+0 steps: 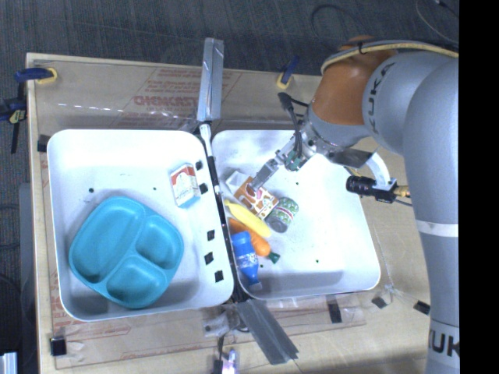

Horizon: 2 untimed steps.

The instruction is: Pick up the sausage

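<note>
I see the gripper (pixel 263 175) low in the right bin (pixel 343 240), just above the sausage (pixel 251 195), which lies beside the banana (pixel 248 217). I cannot tell its grip state.

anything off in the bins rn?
Nothing spilled or broken. The right bin has its items heaped against the divider wall: banana, blue bottle, can, with the gripper above the pile. The blue tray sits askew in the left bin.

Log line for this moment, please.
hand: low in right bin, at pile | hold: cannot tell | left bin: tray, carton
</note>
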Motion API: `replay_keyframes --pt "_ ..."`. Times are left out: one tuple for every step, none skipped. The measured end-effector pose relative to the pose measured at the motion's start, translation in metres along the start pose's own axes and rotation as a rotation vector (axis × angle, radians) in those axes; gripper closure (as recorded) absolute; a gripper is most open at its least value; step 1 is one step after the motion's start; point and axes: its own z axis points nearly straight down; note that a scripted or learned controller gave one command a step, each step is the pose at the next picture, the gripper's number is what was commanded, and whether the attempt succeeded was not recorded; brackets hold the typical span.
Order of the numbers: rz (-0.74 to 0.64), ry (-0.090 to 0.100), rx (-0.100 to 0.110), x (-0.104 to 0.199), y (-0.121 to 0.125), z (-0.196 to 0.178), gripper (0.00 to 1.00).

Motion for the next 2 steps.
replay_keyframes --pt "-0.045 -0.009 -0.019 -0.022 0.002 0.043 0.0" --pt "0.06 -0.011 -0.021 -0.032 0.002 0.043 0.0"
